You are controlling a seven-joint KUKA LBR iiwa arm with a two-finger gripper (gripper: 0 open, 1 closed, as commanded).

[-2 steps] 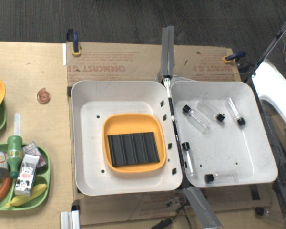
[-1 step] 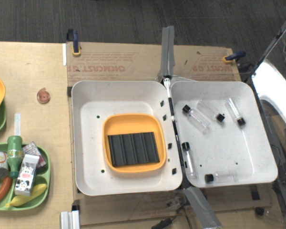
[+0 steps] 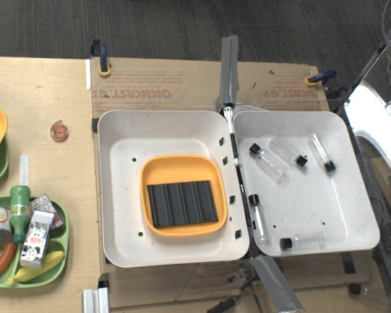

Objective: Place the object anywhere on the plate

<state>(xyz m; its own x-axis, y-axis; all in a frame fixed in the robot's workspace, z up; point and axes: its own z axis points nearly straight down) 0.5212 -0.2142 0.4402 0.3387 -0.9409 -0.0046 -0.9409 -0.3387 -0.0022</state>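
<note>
Table [image 3: 39, 96]: light wood, with a brown cardboard sheet [image 3: 156, 87] clamped over its right part. Two white bins sit side by side on the cardboard, touching along their inner walls. The left bin [image 3: 117, 175] holds an orange plate [image 3: 182, 165], roughly at its centre and upright. A dark ribbed slab [image 3: 182, 203] lies flat on the plate, within its rim. The right bin [image 3: 352, 201] holds five clear vials with black caps, all apart from the plate: three [image 3: 267, 160] [image 3: 292, 152] [image 3: 320, 150] near the bin's far edge, one [image 3: 255, 214] along its left wall, and one [image 3: 303, 242] at its near edge. At the table's near-left corner sits a green tray [image 3: 58, 266] of toy food. Tool state: cannot tell.
</note>
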